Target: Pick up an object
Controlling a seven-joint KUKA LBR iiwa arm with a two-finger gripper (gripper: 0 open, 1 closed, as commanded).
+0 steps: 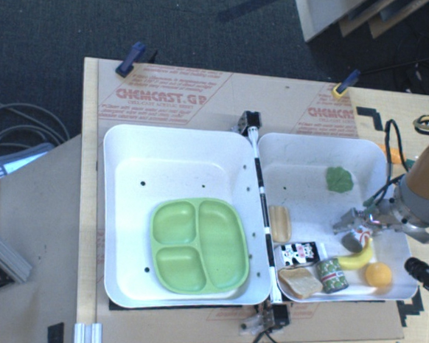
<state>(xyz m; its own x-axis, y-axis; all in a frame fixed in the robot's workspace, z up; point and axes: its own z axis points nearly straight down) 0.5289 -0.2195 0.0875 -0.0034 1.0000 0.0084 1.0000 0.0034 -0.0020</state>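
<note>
My gripper (352, 230) hangs low in the right bin (304, 156), reaching in from the right on the grey arm (419, 198). Its fingers stand apart and open, with nothing visible between them. Just below it lies a yellow banana (360, 258), close to the fingertips. An orange (378, 275) sits right of the banana, and a green can (332, 275) lies to its left. A green leafy lump (339, 179) rests toward the back of this bin.
Also in the right bin: a tan wafer (279, 224) by the left wall, a black-and-white card (299, 251) and a bread slice (299, 283) at the front. The left bin (127, 160) holds a green divided plate (198, 244).
</note>
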